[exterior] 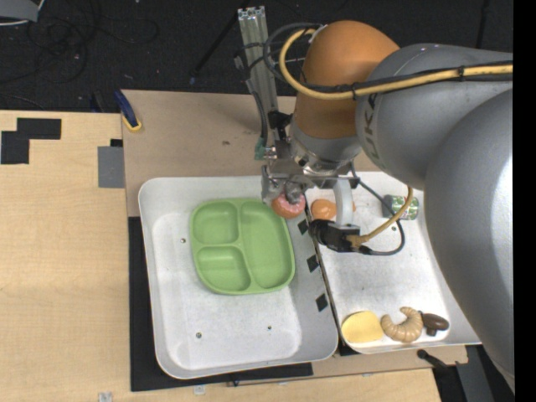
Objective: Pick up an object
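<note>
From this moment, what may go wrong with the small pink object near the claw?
1. The small round pink object lies at the left bin's upper right rim, touching the green divided plastic tray; a descending claw may strike tray or rim.
2. The pink object seems rounded, so it may slip out and roll.
3. The dangling black cable may snag.

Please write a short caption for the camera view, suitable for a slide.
The gripper is low by a pink object beside the green divided tray in the left bin.
</note>
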Controlling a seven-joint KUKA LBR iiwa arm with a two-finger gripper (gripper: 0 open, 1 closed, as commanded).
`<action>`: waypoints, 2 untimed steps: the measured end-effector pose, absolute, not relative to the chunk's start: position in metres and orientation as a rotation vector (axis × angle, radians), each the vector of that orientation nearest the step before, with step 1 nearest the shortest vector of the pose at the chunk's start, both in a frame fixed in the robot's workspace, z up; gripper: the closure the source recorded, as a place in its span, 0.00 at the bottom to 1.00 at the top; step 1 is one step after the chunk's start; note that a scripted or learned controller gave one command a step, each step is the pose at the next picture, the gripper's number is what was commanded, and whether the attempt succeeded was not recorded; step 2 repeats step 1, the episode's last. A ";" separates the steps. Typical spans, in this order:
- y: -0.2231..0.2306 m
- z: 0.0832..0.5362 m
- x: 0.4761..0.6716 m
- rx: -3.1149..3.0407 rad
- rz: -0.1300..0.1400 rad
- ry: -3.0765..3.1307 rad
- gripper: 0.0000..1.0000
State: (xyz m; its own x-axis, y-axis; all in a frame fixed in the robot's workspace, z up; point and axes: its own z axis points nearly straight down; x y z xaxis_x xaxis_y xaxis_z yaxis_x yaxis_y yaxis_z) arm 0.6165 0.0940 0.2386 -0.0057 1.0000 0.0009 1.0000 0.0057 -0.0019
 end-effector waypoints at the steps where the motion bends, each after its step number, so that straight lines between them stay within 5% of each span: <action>1: 0.092 0.239 0.616 -2.217 0.004 -2.223 0.00; 2: 0.092 0.239 0.616 -2.217 0.004 -2.223 0.00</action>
